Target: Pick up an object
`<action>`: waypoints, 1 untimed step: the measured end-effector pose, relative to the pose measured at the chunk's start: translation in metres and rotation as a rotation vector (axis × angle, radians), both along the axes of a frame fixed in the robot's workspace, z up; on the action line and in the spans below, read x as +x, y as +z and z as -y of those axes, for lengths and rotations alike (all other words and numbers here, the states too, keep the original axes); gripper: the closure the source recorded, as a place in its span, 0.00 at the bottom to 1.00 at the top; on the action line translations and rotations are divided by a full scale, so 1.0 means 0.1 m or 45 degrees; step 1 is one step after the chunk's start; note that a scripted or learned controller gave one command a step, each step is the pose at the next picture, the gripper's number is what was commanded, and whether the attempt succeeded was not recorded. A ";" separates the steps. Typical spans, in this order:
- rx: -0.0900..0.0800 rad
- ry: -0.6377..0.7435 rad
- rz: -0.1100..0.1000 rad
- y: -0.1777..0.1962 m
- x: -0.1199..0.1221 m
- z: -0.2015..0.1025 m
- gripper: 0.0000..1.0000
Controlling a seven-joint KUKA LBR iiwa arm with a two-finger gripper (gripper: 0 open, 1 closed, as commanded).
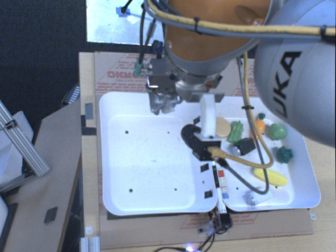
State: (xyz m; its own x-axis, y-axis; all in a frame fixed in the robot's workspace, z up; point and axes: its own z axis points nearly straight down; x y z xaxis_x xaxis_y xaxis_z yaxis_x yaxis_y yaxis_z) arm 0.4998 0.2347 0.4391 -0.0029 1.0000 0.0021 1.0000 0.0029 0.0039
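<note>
My gripper (162,104) hangs over the far edge of the left bin (113,140), well away from the objects. These lie in the right bin (307,190): a tan round piece (223,126), a green vegetable (234,132), an orange carrot (260,125), a light green ball-like item (276,132), a dark green small item (284,154), a yellow corn cob (271,177), a black and grey cylinder (244,146) and a small grey piece (250,197). I see nothing held at the gripper.
A pen-like stick (221,185) lies along the divider between the bins. The large grey arm covers the far right part of the right bin. Cardboard (121,70) lies under both bins.
</note>
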 end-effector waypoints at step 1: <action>-0.001 -0.003 0.001 0.14 0.27 0.01 1.00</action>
